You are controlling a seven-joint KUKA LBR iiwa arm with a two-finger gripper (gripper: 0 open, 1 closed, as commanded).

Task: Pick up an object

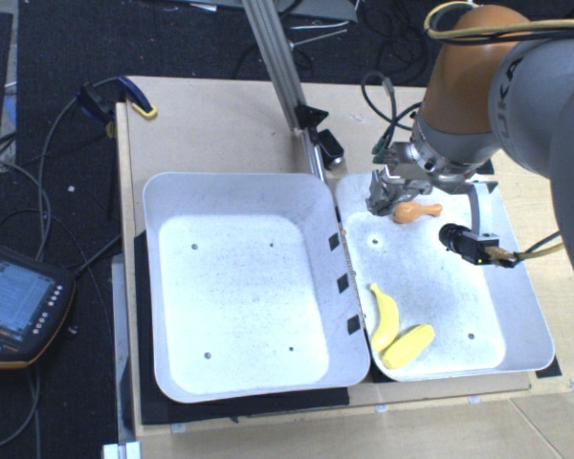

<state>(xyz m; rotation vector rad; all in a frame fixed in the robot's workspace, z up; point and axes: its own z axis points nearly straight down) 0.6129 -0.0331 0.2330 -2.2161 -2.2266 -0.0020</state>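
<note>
- The gripper (386, 197) hangs low over the far end of the right bin (517, 299); how its hand is set, I cannot tell.
- An orange toy (416, 212) lies just beside it.
- A banana (384, 316) touches a yellow piece (408, 346) near the bin's front.
- The left bin (163, 256) sits alongside.

Your arm (517, 75) reaches in from the right, its wrist bent down, the gripper (390, 195) low at the far side.
</note>
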